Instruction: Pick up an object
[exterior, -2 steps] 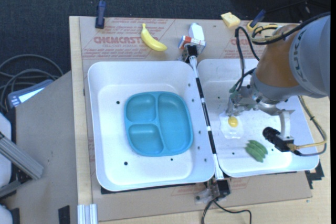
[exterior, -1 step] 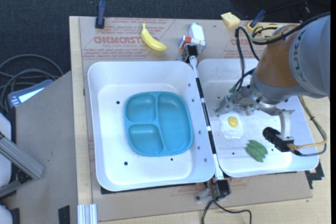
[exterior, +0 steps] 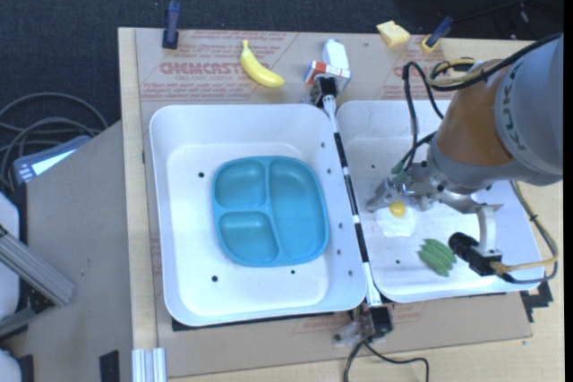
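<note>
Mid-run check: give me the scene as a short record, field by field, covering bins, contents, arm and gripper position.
left bin: holds a blue divided plate
right bin: holds a fried-egg toy and a green leafy piece
gripper: low over the right bin, right above the fried-egg toy
grasp: nothing seen between fingers
bench, behind bins: banana, yellow block

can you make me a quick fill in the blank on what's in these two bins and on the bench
1. The divided blue plate lies in the ____ bin.
2. The banana lies outside the bins, on the ____.
3. The gripper hangs over the ____ bin.
4. The leafy item near the arm is ____ in colour.

Missing words: left; bench; right; green
</note>
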Robot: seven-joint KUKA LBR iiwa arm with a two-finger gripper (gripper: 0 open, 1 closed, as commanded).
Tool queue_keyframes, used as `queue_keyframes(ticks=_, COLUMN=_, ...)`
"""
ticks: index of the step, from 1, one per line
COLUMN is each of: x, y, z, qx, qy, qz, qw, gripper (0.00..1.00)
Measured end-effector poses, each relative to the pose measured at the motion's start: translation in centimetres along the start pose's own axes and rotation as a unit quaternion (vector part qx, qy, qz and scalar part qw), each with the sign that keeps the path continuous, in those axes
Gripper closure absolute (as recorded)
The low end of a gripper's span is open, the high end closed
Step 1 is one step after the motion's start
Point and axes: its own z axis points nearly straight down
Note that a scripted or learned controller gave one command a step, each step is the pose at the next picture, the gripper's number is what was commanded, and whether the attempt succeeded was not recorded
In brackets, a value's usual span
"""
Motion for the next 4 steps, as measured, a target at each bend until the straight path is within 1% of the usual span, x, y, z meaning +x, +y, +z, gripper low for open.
queue_keyframes(ticks=1, x=-2.0, y=3.7, z=-0.1, qx=-0.002, qy=-0.001, qz=0.000, qw=1.0000, gripper=0.00)
queue_keyframes(ticks=2, x=-2.2, y=-1.1, z=-0.1, qx=-0.001, qy=0.000, qz=0.000, qw=1.0000, gripper=0.00)
queue_keyframes(ticks=3, x=-7.1, y=7.8, z=-2.1, qx=-0.003, qy=-0.001, qz=-0.001, qw=1.0000, gripper=0.00)
queue_keyframes(ticks=4, x=-8.6, y=9.5, z=-14.0, qx=-0.005, qy=-0.002, qz=-0.001, qw=1.0000, gripper=0.00)
